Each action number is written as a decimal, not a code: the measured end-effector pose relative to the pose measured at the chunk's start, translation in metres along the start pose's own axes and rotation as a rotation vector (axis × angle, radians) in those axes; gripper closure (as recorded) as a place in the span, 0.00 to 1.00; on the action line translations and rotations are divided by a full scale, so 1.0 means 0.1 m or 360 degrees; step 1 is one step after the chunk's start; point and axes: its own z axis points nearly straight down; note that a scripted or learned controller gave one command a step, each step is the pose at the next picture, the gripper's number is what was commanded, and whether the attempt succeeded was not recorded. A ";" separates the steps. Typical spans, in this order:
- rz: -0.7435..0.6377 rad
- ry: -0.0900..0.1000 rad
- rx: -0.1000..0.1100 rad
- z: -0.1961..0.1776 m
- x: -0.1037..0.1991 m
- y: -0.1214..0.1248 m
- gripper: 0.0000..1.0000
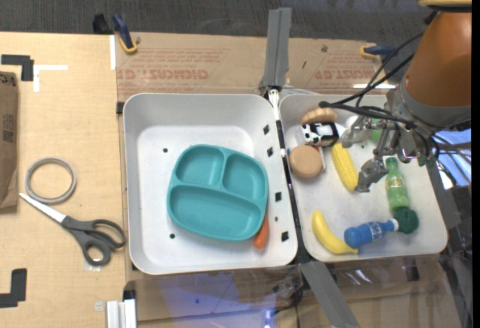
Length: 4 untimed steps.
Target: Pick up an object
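Your jaws (373,169) hang low over the right bin (427,244), and you cannot tell whether they are open or closed. The corn cob (344,166) lies just left of them, the green bottle (395,185) just right, the banana (330,235) and blue bottle (369,233) below.

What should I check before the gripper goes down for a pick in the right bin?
1. Gripper over the right bin: ok, it hangs between the corn cob and the green bottle.
2. Nothing between the fingers: ok, none seen.
3. Finger opening: cannot tell.
4. Clear target: not ok, corn cob and green bottle flank the gripper closely.
5. Other candidates free: ok, banana and blue bottle lie at the near wall.
6. Cables clear of objects: cannot tell.
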 end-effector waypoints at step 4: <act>0.0566 0.0001 0.0000 1.37 -0.02 -0.47 0.00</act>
